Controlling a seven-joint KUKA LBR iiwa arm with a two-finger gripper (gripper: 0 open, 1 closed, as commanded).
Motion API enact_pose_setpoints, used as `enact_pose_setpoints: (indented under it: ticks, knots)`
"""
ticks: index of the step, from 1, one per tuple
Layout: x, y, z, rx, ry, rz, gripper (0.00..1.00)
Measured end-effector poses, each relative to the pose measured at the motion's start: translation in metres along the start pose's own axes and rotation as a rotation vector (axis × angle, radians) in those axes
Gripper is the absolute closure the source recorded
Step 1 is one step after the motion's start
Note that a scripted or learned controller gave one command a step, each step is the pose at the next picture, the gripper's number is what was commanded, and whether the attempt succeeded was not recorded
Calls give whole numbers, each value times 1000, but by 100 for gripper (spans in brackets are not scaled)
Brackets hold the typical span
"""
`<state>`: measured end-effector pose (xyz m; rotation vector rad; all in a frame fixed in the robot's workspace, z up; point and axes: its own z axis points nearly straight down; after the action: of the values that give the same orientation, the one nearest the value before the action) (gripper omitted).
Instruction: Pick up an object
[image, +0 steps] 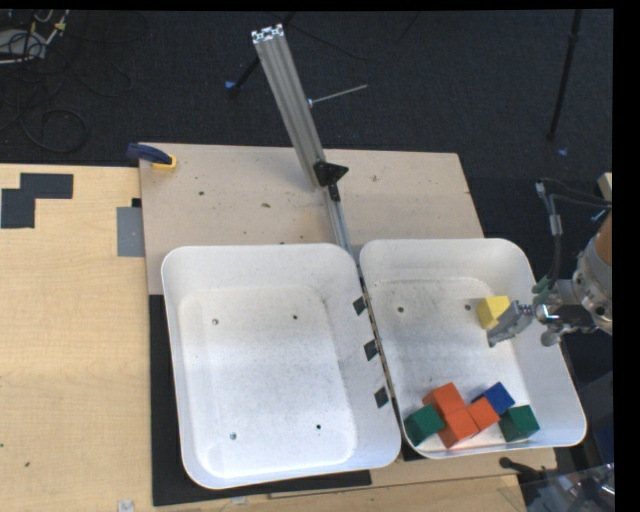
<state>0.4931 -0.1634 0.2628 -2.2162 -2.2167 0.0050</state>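
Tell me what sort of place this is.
Probably a robotics lab test bench: two shallow white plastic bins side by side, small coloured blocks in the right one, and a slanted aluminium rail above loose floor cables.

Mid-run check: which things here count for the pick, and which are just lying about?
For the pick:
claw
yellow block, right beside the claw
orange blocks
blue block
green blocks
right bin

Lying about:
left bin
aluminium rail
blue-handled clamp
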Motion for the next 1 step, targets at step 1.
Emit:
enact_pose_setpoints:
  ticks: [1]
  knots:
    - [-1, 0, -2, -5, -1, 2, 0]
